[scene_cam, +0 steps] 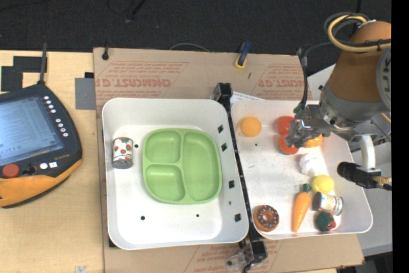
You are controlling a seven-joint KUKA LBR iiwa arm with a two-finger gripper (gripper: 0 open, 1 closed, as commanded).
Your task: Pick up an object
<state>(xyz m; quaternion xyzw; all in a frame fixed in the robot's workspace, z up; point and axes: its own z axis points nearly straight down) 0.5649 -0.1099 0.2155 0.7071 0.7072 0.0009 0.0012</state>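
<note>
Gripper (300, 134) low in right bin, directly over red-orange object (285, 135), touching or just above; jaw state cannot be told; orange ball (251, 126) near, to camera-left.

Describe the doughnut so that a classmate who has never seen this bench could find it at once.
Start at the right-hand white bin, the one crowded with toy food. Follow its near edge to the corner next to the divider between the bins. The doughnut lies there, left of the carrot: a brown-iced ring, the bin's one item with a hole.
</note>
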